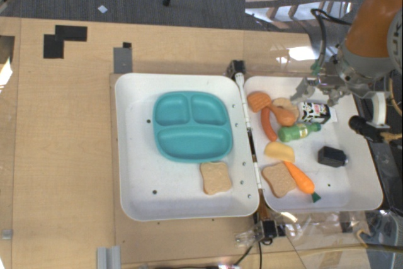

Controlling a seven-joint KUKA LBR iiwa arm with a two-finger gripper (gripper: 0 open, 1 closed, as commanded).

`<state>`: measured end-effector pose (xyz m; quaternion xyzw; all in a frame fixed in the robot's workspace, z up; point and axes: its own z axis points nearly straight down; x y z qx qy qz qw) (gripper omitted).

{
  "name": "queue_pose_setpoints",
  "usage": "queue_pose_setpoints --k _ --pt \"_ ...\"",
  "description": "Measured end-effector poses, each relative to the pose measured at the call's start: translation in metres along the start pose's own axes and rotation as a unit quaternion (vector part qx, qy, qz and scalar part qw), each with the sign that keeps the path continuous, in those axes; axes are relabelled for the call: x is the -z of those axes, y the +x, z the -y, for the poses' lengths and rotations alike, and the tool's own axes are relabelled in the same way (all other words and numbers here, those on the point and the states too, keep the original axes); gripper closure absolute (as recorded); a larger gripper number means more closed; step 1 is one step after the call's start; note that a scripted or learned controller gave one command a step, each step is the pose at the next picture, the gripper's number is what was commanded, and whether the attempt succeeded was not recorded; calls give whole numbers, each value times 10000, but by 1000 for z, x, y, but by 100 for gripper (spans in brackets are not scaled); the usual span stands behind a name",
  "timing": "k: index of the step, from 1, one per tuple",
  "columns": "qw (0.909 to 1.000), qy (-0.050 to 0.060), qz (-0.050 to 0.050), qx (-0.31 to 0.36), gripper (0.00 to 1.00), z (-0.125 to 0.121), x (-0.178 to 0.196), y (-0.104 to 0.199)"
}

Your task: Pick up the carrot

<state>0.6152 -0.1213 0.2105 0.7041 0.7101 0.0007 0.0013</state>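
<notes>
On the wooden worktop (pixel 63 154) sit two shallow white bins: the left bin (pixel 135 198) holds a teal divided plate (pixel 191 125) and, just beside its near edge, a slice of toast (pixel 216 177). The right bin (pixel 362 195) holds a second toast slice (pixel 279 178), a yellow wedge (pixel 279 150), a red sausage (pixel 269 123), an orange piece (pixel 258 101), a bread roll (pixel 284 112), a green bottle (pixel 297 131), a black-and-white can (pixel 313 112) and, well apart, a small black block (pixel 332 156)
</notes>
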Motion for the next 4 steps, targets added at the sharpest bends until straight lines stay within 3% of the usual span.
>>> queue_pose_setpoints --k 1,2,3,4 --pt "9999 67 -22 -98 0 61 -115 36" --pt "9985 -51 -16 -542 0 89 -121 8" --pt "9987 -81 -25 -511 100 85 -110 10" --pt "9979 -17 -19 -648 100 125 -24 75"
